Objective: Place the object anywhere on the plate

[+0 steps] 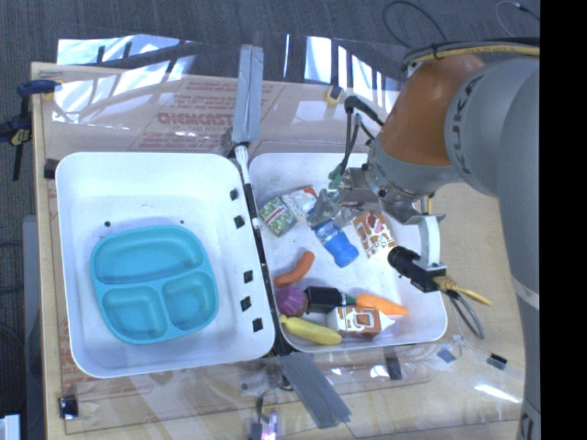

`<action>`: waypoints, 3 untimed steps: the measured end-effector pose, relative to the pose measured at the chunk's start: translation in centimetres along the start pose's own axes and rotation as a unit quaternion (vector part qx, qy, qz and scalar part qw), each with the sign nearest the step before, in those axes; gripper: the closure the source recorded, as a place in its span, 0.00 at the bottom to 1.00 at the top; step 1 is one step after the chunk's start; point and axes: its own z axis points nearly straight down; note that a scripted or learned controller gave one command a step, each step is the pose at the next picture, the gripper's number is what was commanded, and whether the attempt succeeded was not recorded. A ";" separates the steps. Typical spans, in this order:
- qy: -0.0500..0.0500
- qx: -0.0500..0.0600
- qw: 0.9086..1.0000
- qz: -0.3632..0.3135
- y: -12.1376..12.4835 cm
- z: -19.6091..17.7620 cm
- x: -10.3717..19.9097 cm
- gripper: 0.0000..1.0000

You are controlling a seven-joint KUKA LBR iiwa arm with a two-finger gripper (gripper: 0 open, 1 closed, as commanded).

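**Q:** Fingers apart or together?

**A:** Cannot tell. The gripper (332, 200) hangs over the right bin (284, 174), just above the cap end of a glossy blue bottle (338, 245) that lies tilted.

**Q:** And the plate?

**A:** The plate (151, 282) is smooth blue plastic with three compartments. It sits in the left bin (92, 191), at the bottle's 8 o'clock. A curved yellow banana (312, 331) lies at the bottle's 6 o'clock.

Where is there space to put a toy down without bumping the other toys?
The blue plate in the left bin has three bare compartments, and white floor shows around it. The right bin is crowded: banana, carrot, sausage and cartons sit close, with the gripper above them.
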 end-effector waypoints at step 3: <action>0.000 0.000 0.991 -0.132 -0.4 1.3 12.4 1.00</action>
